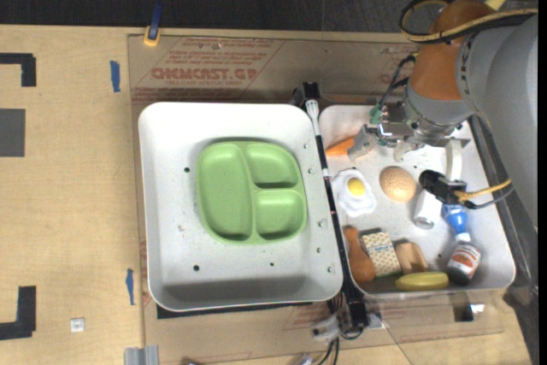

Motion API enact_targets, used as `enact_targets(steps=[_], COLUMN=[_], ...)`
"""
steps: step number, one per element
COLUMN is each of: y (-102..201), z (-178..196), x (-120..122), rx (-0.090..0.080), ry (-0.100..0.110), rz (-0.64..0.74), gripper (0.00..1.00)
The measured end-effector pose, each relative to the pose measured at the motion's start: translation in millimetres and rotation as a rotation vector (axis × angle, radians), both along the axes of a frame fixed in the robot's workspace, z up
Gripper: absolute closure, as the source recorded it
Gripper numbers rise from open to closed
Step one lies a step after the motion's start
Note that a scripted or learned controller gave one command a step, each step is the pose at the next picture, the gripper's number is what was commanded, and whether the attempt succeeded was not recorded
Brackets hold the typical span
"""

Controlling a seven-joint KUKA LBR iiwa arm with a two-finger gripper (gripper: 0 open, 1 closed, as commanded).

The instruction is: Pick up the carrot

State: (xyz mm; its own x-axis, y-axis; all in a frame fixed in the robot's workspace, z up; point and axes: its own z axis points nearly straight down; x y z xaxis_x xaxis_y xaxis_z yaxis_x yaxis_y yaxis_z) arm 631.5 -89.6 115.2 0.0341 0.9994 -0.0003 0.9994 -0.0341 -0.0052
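Observation:
The carrot (339, 147) is a small orange piece lying at the far left of the right bin (491, 222), close to the wall between the two bins. Its right end is hidden under the gripper (369, 140), which hangs low over that corner of the bin, right at the carrot. The grey arm with its orange band (440, 68) reaches in from the upper right. I cannot make out whether the carrot is held.
The right bin also holds a fried egg toy (355, 191), a tan bread roll (397, 182), a white bottle (425, 209), a blue-capped bottle (457, 220), a red-labelled bottle (464, 259), a banana (421, 279) and a cracker (379, 250). The left bin (167, 184) holds a green divided plate (252, 188).

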Motion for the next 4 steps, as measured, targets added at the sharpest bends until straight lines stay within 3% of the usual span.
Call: enact_targets(steps=[1, 2, 3, 4], y=[-7.4, -7.8, -27.8, -29.7], z=[-27.3, -28.1, -27.4, -13.9], x=[8.3, 23.4, 13.3, 16.6], rx=[-0.005, -0.010, 0.001, -0.009], ry=[0.010, 0.075, 0.010, -0.006], rz=[-0.316, -0.409, -0.285, -0.280], gripper=[0.00, 0.00, 0.00, 1.00])
